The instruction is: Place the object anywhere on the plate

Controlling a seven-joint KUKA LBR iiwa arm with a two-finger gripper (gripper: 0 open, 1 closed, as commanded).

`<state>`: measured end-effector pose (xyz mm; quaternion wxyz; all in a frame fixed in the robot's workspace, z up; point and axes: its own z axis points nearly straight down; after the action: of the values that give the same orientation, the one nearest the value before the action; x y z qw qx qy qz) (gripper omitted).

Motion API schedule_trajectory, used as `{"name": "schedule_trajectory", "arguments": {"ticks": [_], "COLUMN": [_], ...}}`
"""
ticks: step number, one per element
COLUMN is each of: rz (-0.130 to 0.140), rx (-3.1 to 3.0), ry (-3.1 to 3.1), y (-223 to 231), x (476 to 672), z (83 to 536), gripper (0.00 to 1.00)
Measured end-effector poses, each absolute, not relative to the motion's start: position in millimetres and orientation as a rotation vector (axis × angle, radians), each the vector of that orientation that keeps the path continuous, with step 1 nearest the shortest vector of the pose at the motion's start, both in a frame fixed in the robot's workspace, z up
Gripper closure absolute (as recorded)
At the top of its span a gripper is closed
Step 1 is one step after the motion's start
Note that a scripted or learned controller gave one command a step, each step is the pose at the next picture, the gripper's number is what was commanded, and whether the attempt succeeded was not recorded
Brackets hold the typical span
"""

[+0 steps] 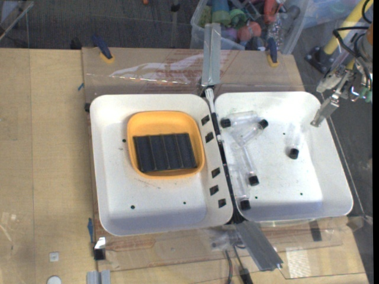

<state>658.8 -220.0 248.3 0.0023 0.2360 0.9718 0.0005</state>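
A pale wooden worktop (41, 158) with a smooth, matte grain spans the frame. On it sit two shallow white bins with rounded corners, side by side. The left bin (112, 206), centre-left of the frame, has a glossy moulded plastic surface. The right bin (308, 188), centre-right, looks the same. In the left bin lies the orange plate (137, 125), a squarish dish with soft corners and a raised rim. Resting flat on the plate is the dark object (165, 152), a rectangular slab with parallel ridges running across its top, matte and near black. In the right bin lie clear plastic pieces (243, 141), tube-like and see-through, tipped with small black caps. A clear tub (249, 10) of coloured toys stands at the upper middle of the frame. The metallic end effector (324, 112) hangs over the right bin's upper right corner, apart from the object; whether it is spread or pressed together I cannot tell.
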Motion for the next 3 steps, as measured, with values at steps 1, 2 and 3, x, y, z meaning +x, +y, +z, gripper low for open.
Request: {"name": "schedule_trajectory", "arguments": {"ticks": [1, 2, 3], "rz": [0.001, -0.001, -0.001], "rx": [0.387, -0.316, -0.653], "ry": [3.108, 3.115, 3.062], "y": [-206, -223, -221], "x": [661.9, 660.6, 669.1], "z": [258, 253, 239], "gripper": [0.0, 0.0, 0.0]}}
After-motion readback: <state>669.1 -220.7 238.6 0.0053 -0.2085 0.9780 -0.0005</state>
